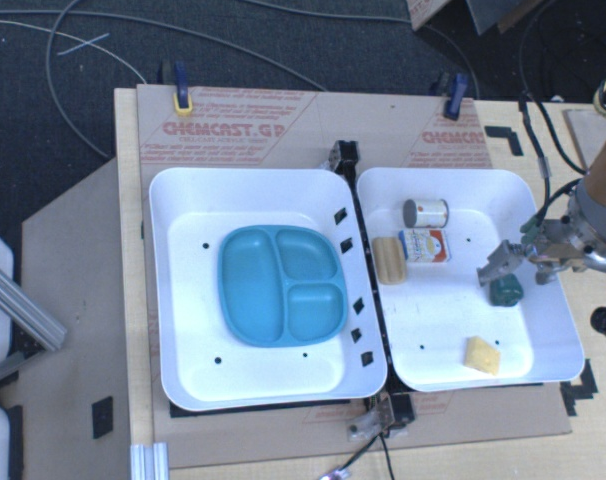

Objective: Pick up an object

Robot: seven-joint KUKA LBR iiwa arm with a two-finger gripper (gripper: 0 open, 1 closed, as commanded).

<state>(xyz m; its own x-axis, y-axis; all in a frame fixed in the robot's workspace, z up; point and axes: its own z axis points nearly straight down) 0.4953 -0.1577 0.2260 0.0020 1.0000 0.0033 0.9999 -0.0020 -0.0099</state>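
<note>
- Bench (123,298) of pale board, with printed red lettering along its far edge, bears two shallow white plastic bins with rounded corners, side by side.
- Nearest in the right bin (553,353), a small yellow sponge-like chunk (483,355) lies close to the near rim, with bare white floor to its left.
- Left bin (173,268) holds a smooth blue tray (282,285), a rounded shape split into three compartments; a band of open floor runs all round it.
- Gripper (511,268) reaches in over the right bin's right edge, low over a small dark green object (504,291) near that wall. Whether the fingers grip it cannot be told.
- Beside the divider between the bins lies a tan, rough-looking block (388,260), just beside a small box (426,245) printed in white, blue and red.
- Farther back, a short can (425,213) lies on its side, near the box.
- Blue clamps (182,90) pinch the bench's far edge.
</note>
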